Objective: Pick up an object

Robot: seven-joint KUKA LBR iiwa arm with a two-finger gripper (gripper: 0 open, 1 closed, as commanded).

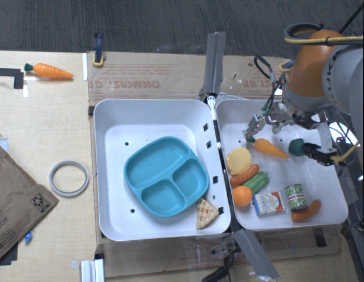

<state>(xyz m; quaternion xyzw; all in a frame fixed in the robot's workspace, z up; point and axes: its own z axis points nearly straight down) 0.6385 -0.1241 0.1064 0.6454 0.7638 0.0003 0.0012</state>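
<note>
Two shallow white plastic bins sit side by side on the worktop [41, 128], the left bin [105, 157] in the centre of the frame and the right bin [334, 204] at centre right. The grey arm with its orange band [311, 63] reaches in from the upper right, and its metal two-finger gripper [252, 131] hangs low over the upper left part of the right bin; its fingers look spread apart with nothing between them, the tips just beside the blunt end of an orange toy carrot [270, 148] that lies tilted on the bin floor. Below the carrot, along the bin's left wall, lie a pale yellow round toy [239, 159], a red sausage-shaped toy [245, 175], a green pod-shaped toy [258, 182] and a small orange ball [242, 196], clustered and touching. To their right are a small red-and-white carton [269, 203] with print too small to read, a green-labelled can [296, 197] and a brown sausage toy [305, 212]. The left bin holds a blue three-compartment plastic tray [165, 176] and, at its lower right, a tan wedge-shaped toy [206, 214]. Behind the bins lies brown cardboard [147, 75] printed with reddish lettering, upside down and not surely legible. At upper left of the frame a second orange carrot with a green top [49, 71] lies on the worktop; a grey tape ring [68, 177] sits at left, and a brown cardboard box [14, 207] at lower left bears the letters "BOX".
</note>
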